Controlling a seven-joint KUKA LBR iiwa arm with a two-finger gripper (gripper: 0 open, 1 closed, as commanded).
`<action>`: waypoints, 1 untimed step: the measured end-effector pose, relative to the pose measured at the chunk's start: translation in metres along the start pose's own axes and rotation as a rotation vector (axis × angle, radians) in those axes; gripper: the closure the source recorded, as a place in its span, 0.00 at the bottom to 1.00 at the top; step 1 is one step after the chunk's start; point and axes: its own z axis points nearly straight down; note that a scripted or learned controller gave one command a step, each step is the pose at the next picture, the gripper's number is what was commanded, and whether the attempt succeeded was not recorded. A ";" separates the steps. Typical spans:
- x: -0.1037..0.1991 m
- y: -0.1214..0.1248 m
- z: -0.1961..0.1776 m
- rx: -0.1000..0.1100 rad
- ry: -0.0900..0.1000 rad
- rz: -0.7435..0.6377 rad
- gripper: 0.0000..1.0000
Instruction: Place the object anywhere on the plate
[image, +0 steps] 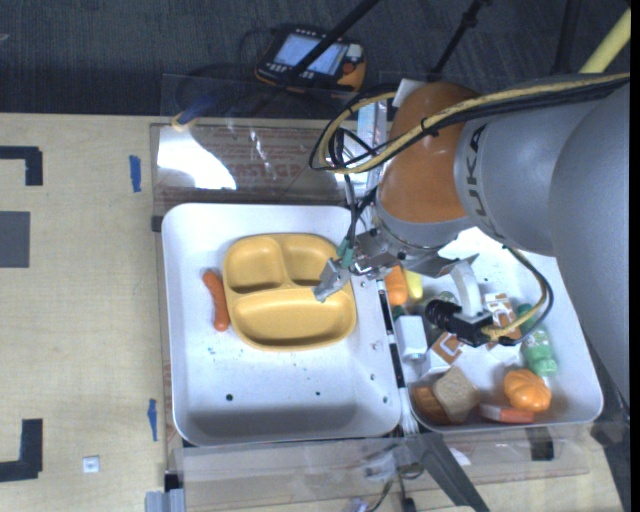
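I saw the gripper (335, 280) over the yellow plate (288, 290); its grasp I couldn't tell, placement unconfirmed.

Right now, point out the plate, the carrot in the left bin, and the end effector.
plate (285, 318): camera view, floor of its large front compartment.
carrot (217, 298): camera view, mid-length, left of the plate.
end effector (335, 280): camera view, tips over the plate's right rim.

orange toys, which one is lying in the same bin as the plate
The long orange carrot-like piece, beside the yellow plate in the left bin. The other orange toys sit in the right bin.
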 end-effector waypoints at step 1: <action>0.029 0.093 0.068 0.002 0.000 0.214 0.00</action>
